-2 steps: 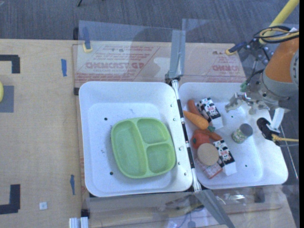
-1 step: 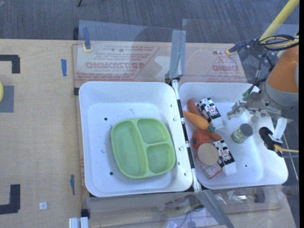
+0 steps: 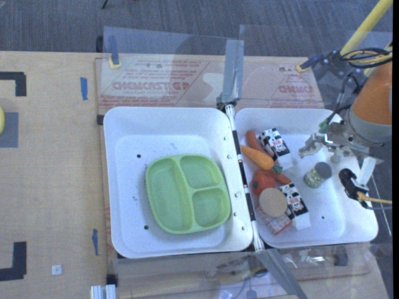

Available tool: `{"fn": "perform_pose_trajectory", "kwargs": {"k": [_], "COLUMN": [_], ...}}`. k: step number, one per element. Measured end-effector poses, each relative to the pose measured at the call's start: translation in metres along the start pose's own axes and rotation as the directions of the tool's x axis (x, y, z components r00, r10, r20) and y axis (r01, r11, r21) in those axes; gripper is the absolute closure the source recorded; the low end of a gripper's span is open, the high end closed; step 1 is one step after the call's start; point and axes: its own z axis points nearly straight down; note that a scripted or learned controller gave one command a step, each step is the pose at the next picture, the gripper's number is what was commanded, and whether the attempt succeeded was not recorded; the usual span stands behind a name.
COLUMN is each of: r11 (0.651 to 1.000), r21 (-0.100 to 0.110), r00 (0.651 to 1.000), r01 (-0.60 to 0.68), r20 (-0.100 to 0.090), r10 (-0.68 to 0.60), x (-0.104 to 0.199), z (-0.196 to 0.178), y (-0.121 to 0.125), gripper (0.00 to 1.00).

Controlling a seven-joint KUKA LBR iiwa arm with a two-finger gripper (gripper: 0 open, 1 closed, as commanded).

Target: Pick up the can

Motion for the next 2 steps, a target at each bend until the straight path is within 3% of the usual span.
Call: {"fn": "perform_pose_trajectory", "kwargs": {"k": [1, 2], "r11": [1.0, 0.999], "r21": [-0.001, 0.013], "r00": [1.0, 1.0], "r01": [-0.013, -0.029], "r20": [0.0, -0.001], "r10": [0.013, 0.029], "x": [-0.0005, -0.0006], "z": [-0.0003, 0.0005], "y": [-0.0031, 0.0032], "gripper": [0.0, 0.0]}}
